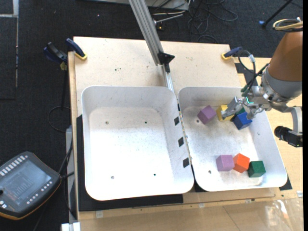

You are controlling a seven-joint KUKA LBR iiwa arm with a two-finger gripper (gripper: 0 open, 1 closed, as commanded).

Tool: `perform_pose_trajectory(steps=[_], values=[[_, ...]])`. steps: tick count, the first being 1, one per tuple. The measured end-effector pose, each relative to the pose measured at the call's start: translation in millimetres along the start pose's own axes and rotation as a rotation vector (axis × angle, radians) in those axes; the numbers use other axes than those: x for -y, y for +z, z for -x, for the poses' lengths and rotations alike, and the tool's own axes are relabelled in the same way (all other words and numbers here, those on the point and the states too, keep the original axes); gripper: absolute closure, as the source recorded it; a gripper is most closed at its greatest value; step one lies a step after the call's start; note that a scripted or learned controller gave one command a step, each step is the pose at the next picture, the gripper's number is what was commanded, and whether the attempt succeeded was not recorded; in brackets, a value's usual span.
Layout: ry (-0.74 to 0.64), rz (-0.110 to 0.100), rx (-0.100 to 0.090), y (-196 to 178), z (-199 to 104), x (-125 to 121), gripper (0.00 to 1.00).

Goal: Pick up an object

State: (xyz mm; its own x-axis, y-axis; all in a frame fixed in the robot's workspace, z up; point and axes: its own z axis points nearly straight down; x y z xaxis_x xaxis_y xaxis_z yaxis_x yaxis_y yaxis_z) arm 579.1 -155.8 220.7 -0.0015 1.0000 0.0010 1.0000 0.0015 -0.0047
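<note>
Gripper [239, 110] hovering over blue cube [242, 121] beside yellow block [222, 112], seemingly lining up a grab; grip state indiscernible

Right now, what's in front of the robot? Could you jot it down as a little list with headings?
bins: two white bins side by side, left bin and right bin
far group in right bin: purple cube, yellow cube, blue cube
near group in right bin: purple cube, orange cube, green cube
gripper: low over the yellow and blue cubes
held: cannot tell
</note>
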Motion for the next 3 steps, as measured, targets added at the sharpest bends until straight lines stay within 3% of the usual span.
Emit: perform_pose_trajectory(steps=[1,3], values=[[0.0,0.005,0.001,-3,0,-1,0.0],[0.003,0.0,0.001,105,7,1,0.0]])
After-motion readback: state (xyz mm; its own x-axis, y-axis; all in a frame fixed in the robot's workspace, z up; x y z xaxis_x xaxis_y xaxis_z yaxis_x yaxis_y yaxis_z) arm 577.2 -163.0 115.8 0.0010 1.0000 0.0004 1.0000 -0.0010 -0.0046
